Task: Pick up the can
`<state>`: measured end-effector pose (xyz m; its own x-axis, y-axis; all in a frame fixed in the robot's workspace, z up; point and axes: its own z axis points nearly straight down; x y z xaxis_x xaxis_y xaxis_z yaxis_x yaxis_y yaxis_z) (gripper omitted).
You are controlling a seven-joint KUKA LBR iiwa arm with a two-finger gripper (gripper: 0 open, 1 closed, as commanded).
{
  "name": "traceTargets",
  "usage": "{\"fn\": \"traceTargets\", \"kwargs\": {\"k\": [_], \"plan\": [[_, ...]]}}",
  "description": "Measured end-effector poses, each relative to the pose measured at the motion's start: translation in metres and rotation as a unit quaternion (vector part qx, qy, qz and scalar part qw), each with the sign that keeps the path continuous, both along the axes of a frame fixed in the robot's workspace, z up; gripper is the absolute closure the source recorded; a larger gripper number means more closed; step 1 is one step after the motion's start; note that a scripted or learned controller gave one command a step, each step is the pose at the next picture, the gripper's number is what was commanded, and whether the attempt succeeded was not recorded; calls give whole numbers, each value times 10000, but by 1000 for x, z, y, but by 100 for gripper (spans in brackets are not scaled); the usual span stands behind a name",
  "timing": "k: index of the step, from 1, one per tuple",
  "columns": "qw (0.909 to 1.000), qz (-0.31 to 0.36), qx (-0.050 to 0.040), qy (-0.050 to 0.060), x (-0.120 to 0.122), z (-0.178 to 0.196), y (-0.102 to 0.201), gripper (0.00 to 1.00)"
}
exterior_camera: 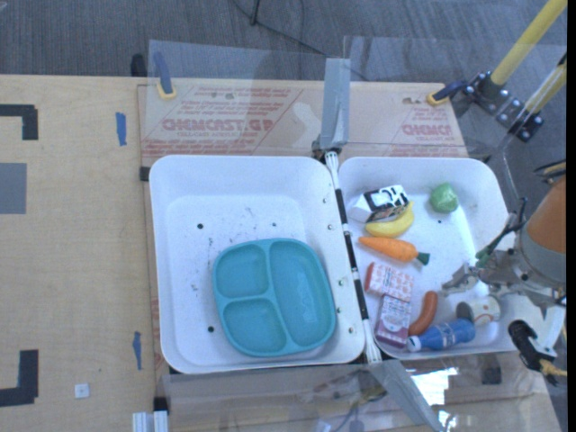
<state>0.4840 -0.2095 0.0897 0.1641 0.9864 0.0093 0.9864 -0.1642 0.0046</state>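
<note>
Two shallow white bins sit side by side on the wooden bench (72,268). The left bin (180,187) holds a teal divided plate (273,297) lying flat toward its near right part. The right bin (481,180) is crowded: a green round fruit (443,197) at the far right, a black and white carton (385,199) just left of it with a banana (391,223) touching its near side, then a carrot (390,247) lying crosswise, a red and white packet (390,282) nearer, and a second printed packet (394,320) at the near edge. A sausage (426,312) stands aslant just right of the packets, and a blue bottle (445,336) lies on its side along the near wall. The can (478,310), pale and small, sits in the near right corner of this bin, just beyond the bottle and close to the sausage. The arm (547,232) comes in from the right, and its gripper (474,277) hangs just over the can, at its far side; whether its fingers are apart or together cannot be told, and nothing is seen between them.
</note>
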Motion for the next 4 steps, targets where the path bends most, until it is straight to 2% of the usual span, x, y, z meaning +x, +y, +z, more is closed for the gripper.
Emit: {"fn": "traceTargets", "kwargs": {"k": [1,2,3,4], "plan": [[10000,-30,-60,-25,-1,9,-5,100],[10000,-8,-28,-13,0,9,-2,0],[9998,179,3,4,0,0,-1,0],[9999,159,-60,-30,0,10,-6,100]]}}
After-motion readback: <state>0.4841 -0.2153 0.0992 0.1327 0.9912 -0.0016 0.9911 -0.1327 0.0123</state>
